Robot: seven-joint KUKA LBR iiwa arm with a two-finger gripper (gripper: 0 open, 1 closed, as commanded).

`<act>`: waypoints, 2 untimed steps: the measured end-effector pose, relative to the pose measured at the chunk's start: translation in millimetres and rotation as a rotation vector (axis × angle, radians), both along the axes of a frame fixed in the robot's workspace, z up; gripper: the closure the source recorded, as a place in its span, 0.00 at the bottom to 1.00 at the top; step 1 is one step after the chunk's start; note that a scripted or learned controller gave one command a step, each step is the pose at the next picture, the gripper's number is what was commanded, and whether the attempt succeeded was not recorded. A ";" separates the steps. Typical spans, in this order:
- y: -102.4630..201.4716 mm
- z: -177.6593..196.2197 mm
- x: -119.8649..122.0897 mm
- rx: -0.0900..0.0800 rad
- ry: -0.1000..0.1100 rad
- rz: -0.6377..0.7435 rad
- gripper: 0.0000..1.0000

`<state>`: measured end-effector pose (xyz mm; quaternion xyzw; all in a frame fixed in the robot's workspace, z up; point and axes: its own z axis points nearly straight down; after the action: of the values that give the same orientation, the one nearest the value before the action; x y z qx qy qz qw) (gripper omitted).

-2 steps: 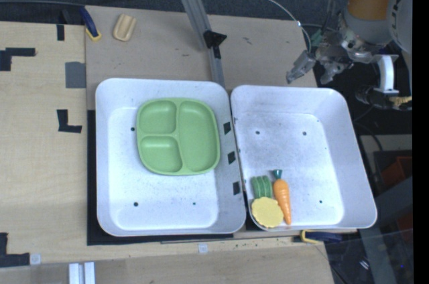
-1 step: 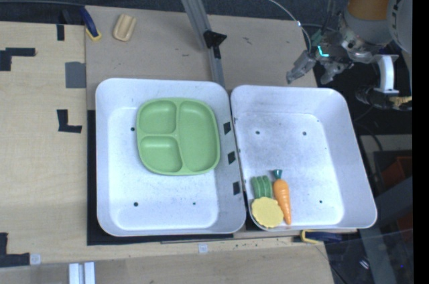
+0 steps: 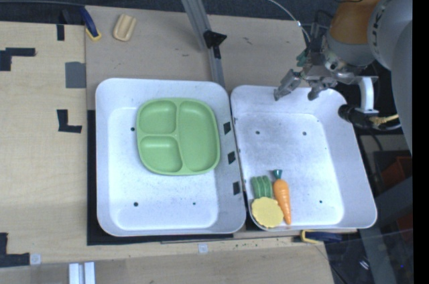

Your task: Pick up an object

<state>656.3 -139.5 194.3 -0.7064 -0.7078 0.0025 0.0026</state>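
Observation:
Small toy foods lie at the front left corner of the right bin [image 3: 335, 162]: an orange carrot [image 3: 282, 200], a green piece [image 3: 262, 186] beside it and a flat yellow round piece [image 3: 267, 212]. My gripper [image 3: 296, 90] hovers over the back edge of the right bin, far from those toys. Its two fingers are spread apart and nothing is between them.
The left bin [image 3: 114, 162] holds a green divided plate [image 3: 178, 136]. A grey metal pole [image 3: 194, 8] slants down to the gap between the bins at the back. A small tan block [image 3: 124, 27] and a blue-yellow item [image 3: 90, 23] lie on the bench behind the left bin.

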 end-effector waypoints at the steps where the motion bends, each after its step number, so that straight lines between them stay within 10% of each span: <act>1: 5.3 -45.4 -4.1 0.000 -0.002 0.000 0.00; 2: 6.4 -100.0 -5.9 0.000 0.000 0.000 0.00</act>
<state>650.4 -133.1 94.3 -0.7064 -0.7078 0.0027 0.0024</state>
